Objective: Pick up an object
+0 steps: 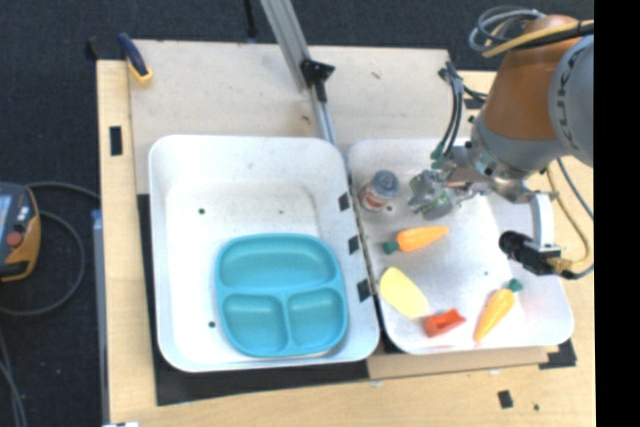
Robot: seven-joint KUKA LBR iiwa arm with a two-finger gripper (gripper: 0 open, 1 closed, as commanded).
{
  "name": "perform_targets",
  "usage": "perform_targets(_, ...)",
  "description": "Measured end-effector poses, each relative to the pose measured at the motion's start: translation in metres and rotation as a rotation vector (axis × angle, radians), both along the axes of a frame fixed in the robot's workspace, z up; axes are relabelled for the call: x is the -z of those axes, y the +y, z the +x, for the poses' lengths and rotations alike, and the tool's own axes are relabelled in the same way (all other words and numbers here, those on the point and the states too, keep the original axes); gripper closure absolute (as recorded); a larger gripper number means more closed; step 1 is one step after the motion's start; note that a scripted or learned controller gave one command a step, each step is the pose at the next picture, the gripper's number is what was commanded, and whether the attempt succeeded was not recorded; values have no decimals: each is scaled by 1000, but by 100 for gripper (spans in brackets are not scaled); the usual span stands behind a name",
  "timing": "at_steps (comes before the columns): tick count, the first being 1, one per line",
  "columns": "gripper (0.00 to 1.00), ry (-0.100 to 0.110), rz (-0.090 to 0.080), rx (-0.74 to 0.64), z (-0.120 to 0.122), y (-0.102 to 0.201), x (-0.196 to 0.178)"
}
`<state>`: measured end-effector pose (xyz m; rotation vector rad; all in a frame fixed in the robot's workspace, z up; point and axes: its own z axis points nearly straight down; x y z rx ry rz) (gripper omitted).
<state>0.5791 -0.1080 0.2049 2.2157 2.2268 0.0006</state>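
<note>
Spanning the table, two white bins sit side by side; the left bin holds a blue tray. Above the right bin, the claw hovers near a carrot; its state cannot be determined. No object appears lifted yet.

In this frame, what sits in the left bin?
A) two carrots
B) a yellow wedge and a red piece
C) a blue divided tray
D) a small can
C: the blue divided tray lies in the left bin, while the two carrots, the small can, the yellow wedge and the red piece all lie in the right bin.
</note>
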Motion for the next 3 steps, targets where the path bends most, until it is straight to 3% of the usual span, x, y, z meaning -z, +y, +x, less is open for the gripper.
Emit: perform_targets(3,100,-3,2,-4,-33,156,-40)
